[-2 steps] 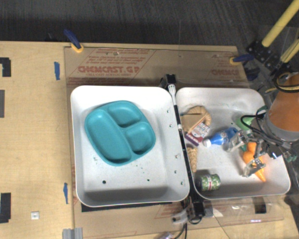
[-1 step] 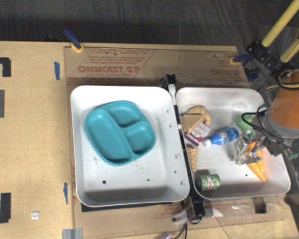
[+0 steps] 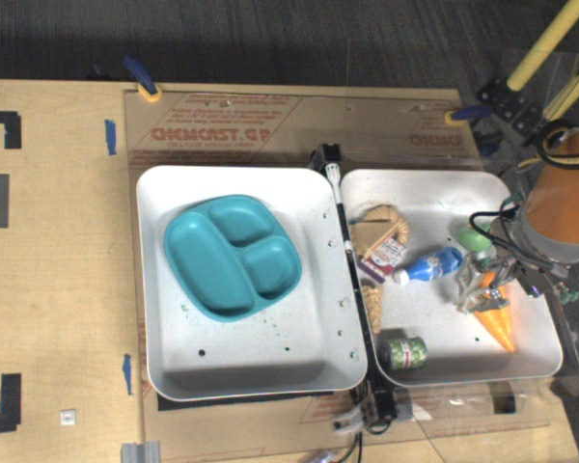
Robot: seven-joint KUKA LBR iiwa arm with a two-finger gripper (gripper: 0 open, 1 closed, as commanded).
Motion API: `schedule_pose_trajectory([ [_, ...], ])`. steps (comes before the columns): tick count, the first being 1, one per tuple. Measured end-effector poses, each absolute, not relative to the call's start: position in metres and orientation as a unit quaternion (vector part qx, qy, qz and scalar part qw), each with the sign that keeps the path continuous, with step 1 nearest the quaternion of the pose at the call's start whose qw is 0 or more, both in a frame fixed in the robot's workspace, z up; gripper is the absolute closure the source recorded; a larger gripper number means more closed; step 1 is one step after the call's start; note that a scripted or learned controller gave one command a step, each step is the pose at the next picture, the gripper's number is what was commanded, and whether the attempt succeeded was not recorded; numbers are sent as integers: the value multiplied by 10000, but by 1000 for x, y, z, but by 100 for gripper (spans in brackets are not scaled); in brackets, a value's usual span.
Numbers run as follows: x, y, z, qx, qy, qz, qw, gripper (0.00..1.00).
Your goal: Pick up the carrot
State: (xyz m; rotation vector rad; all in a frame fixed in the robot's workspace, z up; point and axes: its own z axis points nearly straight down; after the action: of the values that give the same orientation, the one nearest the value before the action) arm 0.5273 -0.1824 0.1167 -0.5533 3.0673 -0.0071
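Note:
The carrot (image 3: 499,327) is a small orange cone lying near the front right corner of the right bin (image 3: 444,196), with its tip pointing to the front right. My gripper (image 3: 482,290) hangs directly over the carrot's thick end, touching it or almost so. The grey arm with its orange band (image 3: 558,205) reaches in from the right above it.
Sharing the right bin are a blue bottle (image 3: 430,266), a green object (image 3: 476,240), a green can (image 3: 403,352) and snack packets (image 3: 383,249) by the left wall. A teal divided plate (image 3: 234,256) lies in the left bin (image 3: 174,355).

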Motion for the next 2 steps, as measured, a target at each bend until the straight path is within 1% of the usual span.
schedule_pose_trajectory([
  [1, 504, -180, 91, -2564, 9666, -25, 72, 100],
  [2, 515, -105, 132, -3523, 9359, -1, 56, 100],
])
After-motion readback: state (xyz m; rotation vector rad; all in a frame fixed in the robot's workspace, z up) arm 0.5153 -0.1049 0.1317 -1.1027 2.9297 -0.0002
